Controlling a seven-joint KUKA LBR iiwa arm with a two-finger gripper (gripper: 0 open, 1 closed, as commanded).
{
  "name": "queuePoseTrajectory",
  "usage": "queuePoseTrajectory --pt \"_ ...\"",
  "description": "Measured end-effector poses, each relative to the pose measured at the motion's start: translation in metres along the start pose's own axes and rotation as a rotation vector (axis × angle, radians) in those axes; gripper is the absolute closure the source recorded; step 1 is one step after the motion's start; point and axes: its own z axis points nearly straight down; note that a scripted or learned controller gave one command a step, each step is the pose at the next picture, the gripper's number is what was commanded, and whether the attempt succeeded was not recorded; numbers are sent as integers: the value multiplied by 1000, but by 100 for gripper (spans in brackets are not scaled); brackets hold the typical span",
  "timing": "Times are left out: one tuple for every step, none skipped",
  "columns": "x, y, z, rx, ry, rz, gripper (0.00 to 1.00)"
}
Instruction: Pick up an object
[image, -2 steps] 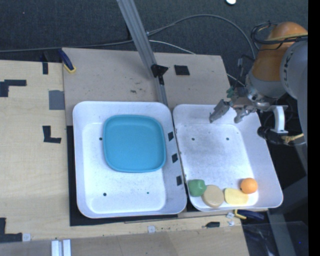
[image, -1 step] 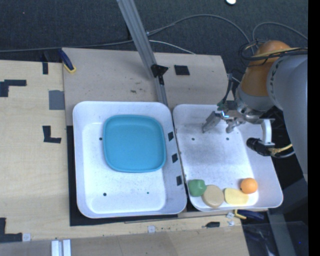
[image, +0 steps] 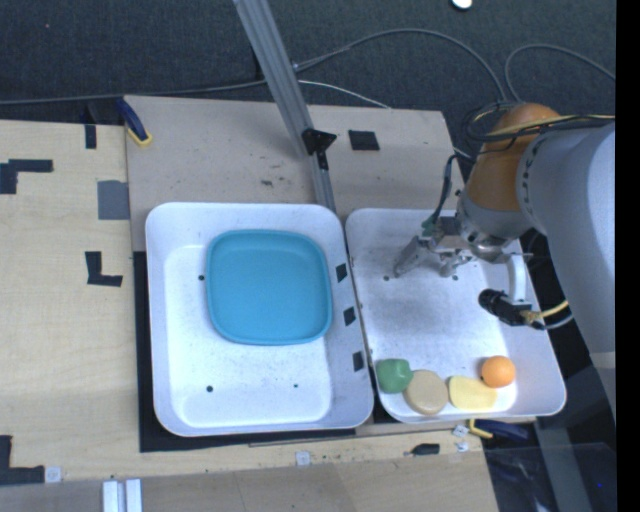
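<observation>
My gripper (image: 425, 262) hangs over the upper part of the right bin (image: 440, 310), its grey fingers spread apart with nothing between them. Along that bin's front edge lie a green object (image: 393, 374), a tan round object (image: 427, 391), a yellow object (image: 470, 393) and an orange ball (image: 497, 371). All of them sit well below the gripper in the view, apart from it.
The left bin (image: 180, 390) holds a blue square plate (image: 268, 285). A slanted metal pole (image: 290, 95) crosses the bench above the bins. Cables run behind the arm at the upper right. A yellow-blue clip (image: 136, 127) lies at the bench's far left corner.
</observation>
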Motion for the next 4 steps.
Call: queuePoseTrajectory --pt "0 1 -13 -3 -1 0 100" --pt "8 5 -69 -5 0 0 100" --pt "9 8 -131 -6 -1 1 100" --pt "9 8 -152 -3 0 1 100"
